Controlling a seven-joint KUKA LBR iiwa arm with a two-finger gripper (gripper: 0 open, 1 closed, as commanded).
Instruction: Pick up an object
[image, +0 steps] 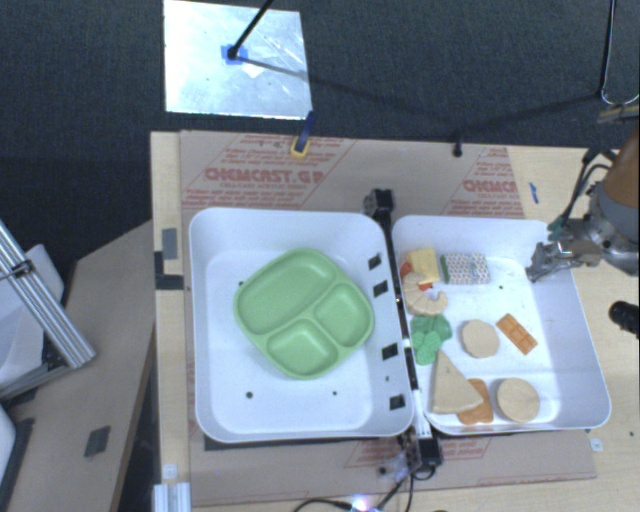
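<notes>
Grey arm entering from the right, end effector (541, 262) low, pointing left

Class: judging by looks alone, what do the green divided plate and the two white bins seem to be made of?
Green divided plate: probably moulded plastic, matt to satin; uniform colour, soft rounded compartment ridges. White bins: likely thin formed plastic, smooth, slightly glossy; rounded corners and rolled rims.

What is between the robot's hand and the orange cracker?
Nothing visible. The gripper hangs over the right bin's upper right edge, and only bare white floor lies between it and the orange cracker.
</notes>
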